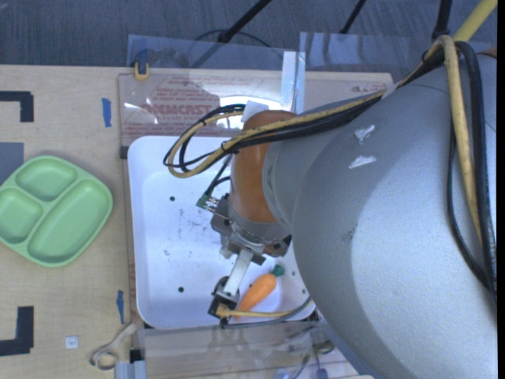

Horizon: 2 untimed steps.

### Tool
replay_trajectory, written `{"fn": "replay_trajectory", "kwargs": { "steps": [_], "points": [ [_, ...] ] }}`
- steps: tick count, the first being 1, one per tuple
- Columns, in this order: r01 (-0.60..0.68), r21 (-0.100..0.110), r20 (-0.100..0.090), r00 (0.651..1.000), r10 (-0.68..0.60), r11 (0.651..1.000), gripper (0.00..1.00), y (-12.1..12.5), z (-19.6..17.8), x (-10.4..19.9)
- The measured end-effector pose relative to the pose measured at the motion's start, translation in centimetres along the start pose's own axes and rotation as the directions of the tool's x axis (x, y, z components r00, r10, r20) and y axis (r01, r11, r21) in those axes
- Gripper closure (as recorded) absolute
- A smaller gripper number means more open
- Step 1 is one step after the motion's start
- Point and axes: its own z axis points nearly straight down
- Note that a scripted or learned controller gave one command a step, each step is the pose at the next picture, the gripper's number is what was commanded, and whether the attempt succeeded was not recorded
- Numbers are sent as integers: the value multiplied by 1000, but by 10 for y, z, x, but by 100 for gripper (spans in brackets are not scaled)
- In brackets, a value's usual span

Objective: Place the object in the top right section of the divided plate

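Note:
A small orange toy carrot (259,291) with a green top lies near the front edge of the white bin (158,188). My gripper (251,247) hangs low over the bin, just above and to the left of the carrot, and the wrist hides most of it. The carrot looks to be resting on the bin floor beside the gripper. The green divided plate (52,208) sits on the wooden bench to the left of the bin, with three sections and nothing in them.
The arm's large grey body (394,212) covers the right side of the view and the second bin. A clear plastic wall (205,93) stands behind the bin. Black tape marks (24,105) lie on the bench at far left.

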Motion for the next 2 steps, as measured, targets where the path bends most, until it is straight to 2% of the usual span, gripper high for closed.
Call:
{"fn": "replay_trajectory", "kwargs": {
  "steps": [1,2],
  "points": [
    [-175,-2,-2,985,175,985,100,44,-12,-20],
    [-174,-2,-2,985,174,985,0,43,-12,-20]
  ]
}}
